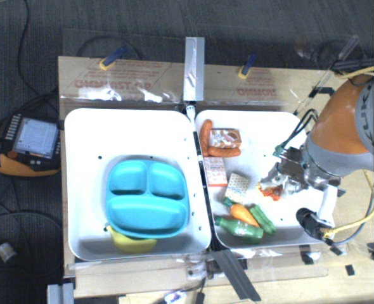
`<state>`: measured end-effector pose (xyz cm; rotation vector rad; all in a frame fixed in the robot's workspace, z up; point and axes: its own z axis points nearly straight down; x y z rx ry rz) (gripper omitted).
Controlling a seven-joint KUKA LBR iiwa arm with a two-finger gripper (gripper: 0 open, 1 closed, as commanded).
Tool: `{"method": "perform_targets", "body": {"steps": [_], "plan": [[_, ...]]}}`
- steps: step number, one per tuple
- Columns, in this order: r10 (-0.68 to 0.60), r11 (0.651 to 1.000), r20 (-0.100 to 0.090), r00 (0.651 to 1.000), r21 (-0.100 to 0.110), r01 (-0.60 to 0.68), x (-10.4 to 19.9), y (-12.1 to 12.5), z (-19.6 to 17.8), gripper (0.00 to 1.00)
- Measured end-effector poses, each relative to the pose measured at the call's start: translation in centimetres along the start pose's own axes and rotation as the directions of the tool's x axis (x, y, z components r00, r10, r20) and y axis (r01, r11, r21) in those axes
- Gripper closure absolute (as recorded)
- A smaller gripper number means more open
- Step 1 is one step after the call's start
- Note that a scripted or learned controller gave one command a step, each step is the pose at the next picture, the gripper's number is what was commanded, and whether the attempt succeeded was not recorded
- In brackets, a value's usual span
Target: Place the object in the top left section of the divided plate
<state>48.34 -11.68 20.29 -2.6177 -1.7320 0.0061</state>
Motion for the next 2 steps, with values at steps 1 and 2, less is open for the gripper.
{"method": "perform_targets", "body": {"steps": [1, 2], "plan": [[0.346, 0.938, 0.002, 0.938, -0.003, -0.346, 0.8, 1.8, -10.2, 1.00], [0.428, 0.904, 0.001, 0.904, 0.001, -0.428, -4.4, 1.8, 2.0, 1.00]]}}
